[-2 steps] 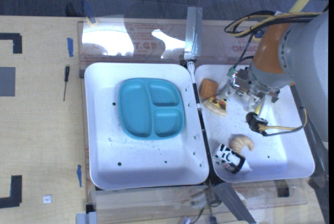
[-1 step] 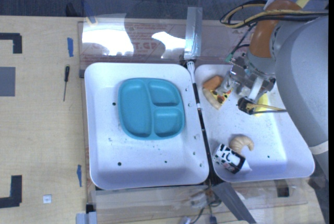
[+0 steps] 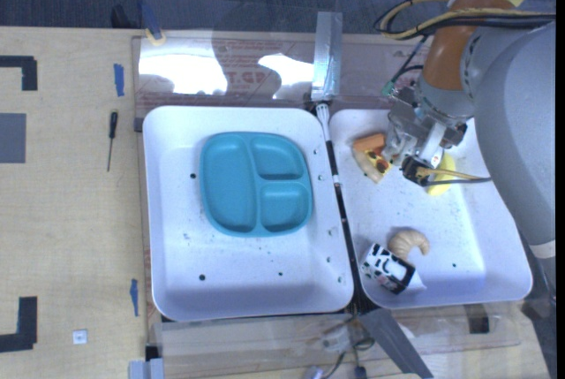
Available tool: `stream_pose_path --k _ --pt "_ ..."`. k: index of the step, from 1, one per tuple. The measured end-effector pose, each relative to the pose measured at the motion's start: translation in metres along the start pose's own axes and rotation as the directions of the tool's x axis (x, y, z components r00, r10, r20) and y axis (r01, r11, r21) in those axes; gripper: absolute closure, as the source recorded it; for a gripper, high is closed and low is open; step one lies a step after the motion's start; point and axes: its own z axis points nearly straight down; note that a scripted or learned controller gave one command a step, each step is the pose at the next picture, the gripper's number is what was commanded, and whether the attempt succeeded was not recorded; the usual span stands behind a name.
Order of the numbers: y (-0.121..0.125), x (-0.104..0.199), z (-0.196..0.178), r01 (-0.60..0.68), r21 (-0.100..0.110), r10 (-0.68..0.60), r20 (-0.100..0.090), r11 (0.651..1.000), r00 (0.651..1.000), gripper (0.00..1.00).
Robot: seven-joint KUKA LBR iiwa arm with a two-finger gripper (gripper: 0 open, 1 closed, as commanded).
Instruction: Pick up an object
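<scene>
Camera view: gripper [image 3: 400, 155] down in the right bin [image 3: 459, 227]
I see the orange-and-yellow toy [image 3: 369, 145] just beside the gripper, on the side nearer the left bin [image 3: 172, 267] of the 2 - I can't tell whether the gripper is open or closed.

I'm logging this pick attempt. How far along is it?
Done: the gripper is at the far end of the right bin, beside an orange and yellow toy. In hand: nothing visibly held. Left: grasp and lift something; the tan croissant-shaped piece, the black-and-white object and the blue divided plate in the left bin lie untouched.
</scene>
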Motion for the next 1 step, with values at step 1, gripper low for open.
stream_pose_path --k 1 --pt "-0.0317 0.0577 -0.0930 -0.286 -0.035 0.286 -0.021 0.958 0.958 1.00"
